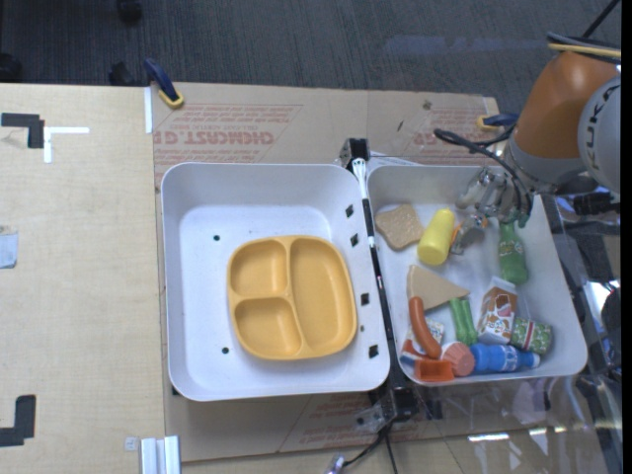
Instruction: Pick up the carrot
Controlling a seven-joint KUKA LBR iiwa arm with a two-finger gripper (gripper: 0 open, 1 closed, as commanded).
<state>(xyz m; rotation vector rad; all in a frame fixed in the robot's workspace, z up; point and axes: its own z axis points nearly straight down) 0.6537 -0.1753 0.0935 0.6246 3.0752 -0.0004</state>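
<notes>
A wooden bench seen from above carries two shallow white bins side by side on a sheet of brown cardboard (296, 121). The left bin (188, 265), in the middle of the frame, holds a yellow divided plate (292, 296) with three compartments.

The right bin (553, 265), in the lower right of the frame, holds a scatter of toy food. Near its upper left sits a slice of brown bread (399, 225), and just beside it, to the right, a yellow cylinder (435, 237) stands tilted. Below these lies a tan wedge of cheese (435, 288). The carrot (425, 328), a slim orange-red piece, lies at a slant along the lower left of this bin, just under the wedge. A small green stick (462, 320) lies beside it to the right. Along the bottom edge lie a blue bottle (504, 358) on its side and a round pinkish piece (458, 356). A green bottle (512, 255) lies near the bin's right wall.

The grey arm with its orange band (558, 107) enters from the upper right of the frame. The gripper (484, 210) hangs over the upper part of the right bin, near the yellow cylinder and well apart from the carrot. Whether it is spread or closed cannot be told from this angle, and nothing is visibly held in it.
</notes>
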